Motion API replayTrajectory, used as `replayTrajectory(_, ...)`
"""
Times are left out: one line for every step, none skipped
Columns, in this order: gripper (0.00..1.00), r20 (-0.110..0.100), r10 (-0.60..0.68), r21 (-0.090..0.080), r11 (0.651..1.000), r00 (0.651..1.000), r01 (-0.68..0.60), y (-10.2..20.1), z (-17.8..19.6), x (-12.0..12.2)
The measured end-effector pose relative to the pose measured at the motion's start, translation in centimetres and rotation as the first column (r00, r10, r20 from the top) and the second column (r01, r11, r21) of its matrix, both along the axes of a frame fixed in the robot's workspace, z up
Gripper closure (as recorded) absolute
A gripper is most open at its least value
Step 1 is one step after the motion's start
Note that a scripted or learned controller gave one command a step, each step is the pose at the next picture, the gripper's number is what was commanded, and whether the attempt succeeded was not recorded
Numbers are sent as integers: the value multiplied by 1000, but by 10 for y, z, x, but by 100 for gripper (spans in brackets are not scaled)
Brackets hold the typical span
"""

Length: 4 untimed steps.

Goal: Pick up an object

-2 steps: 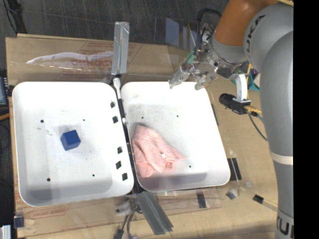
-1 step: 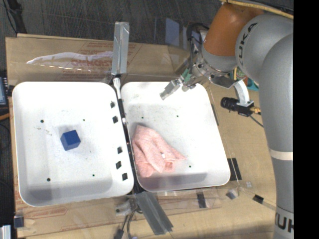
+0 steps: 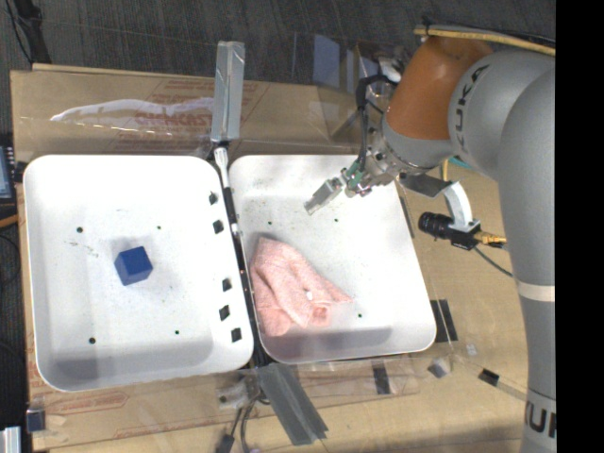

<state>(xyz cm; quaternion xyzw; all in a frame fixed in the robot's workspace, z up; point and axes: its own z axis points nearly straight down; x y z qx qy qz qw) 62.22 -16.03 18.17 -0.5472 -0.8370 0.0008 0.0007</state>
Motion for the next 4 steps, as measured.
replayTrajectory(0, 0, 208, 1, 978, 978, -208, -27, -6, -9)
replayTrajectory(0, -1, 248, 2, 969, 969, -248, 8, -58, -50)
replayTrajectory(0, 0, 270, 1, 963, 963, -270, 47, -89, -37)
replayTrajectory(0, 3, 209, -3, 978, 978, -209, 62, -88, -25)
